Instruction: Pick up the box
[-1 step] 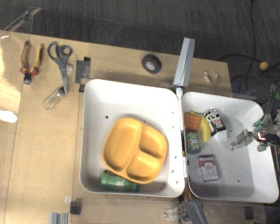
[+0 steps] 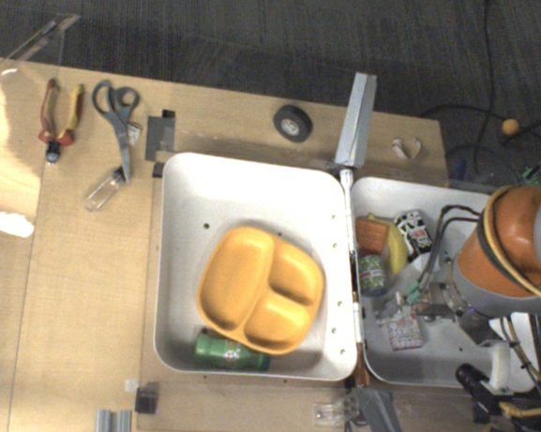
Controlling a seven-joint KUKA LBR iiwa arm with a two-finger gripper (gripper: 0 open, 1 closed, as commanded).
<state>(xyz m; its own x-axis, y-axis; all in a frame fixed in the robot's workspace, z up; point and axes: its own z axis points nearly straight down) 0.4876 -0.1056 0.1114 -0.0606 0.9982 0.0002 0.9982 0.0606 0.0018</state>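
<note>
– Hand [image 2: 422,295] first: where does it sit?

– Low over the middle of the shallow white bin [image 2: 426,378] on the arm's side of the surface, under the grey arm with its orange band [image 2: 511,243]. It is dark and tangled with cables, so I cannot tell whether it is wide or narrow, and I see nothing held in it.

– What lies closest to the bin's near edge?

– A flat, pale printed packet [image 2: 403,335], just beside the hand on the near side.

– And further in?

– A small can with a green label [image 2: 372,274] against the edge shared with the neighbouring bin. Beyond it is a yellow banana [image 2: 395,252], lying roughly near-to-far.

– So where is the box?

– I take it to be the small black-and-white printed box [image 2: 412,229], near the bin's far edge and touching or almost touching the banana's far end. It is too small to read its long axis.

– Which way from the hand, then?

– Toward the far edge and slightly toward the shared edge. My judgement is that the hand must travel away from the near edge, past the banana, before it descends.
</note>
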